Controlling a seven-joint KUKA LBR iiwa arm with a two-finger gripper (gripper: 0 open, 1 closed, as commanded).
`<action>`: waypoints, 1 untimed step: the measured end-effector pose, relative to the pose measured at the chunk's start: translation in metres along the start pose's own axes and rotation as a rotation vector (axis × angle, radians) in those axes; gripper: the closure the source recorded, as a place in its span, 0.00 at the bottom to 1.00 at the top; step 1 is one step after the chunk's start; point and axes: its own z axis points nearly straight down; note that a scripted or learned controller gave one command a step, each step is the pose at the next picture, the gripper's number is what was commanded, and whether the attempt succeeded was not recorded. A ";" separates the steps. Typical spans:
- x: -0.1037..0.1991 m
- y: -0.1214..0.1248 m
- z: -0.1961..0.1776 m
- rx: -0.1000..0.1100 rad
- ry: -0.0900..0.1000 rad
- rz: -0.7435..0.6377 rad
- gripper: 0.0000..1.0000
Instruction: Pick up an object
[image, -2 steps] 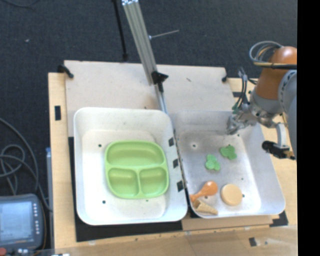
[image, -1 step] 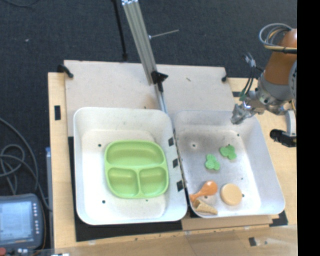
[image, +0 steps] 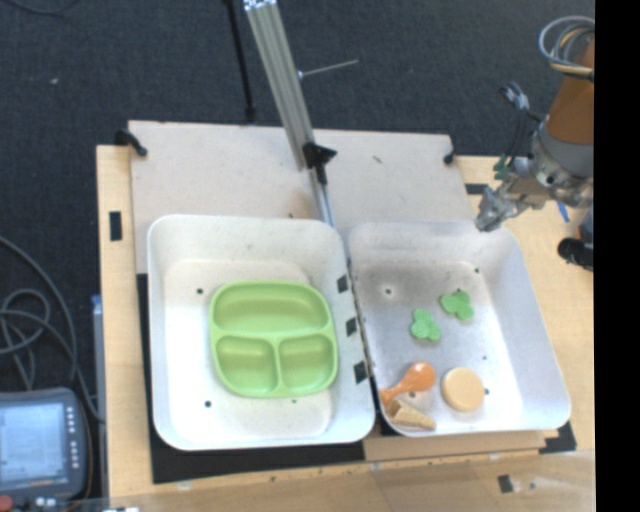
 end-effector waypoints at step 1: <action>0.000 0.005 -0.046 0.001 0.000 0.000 1.00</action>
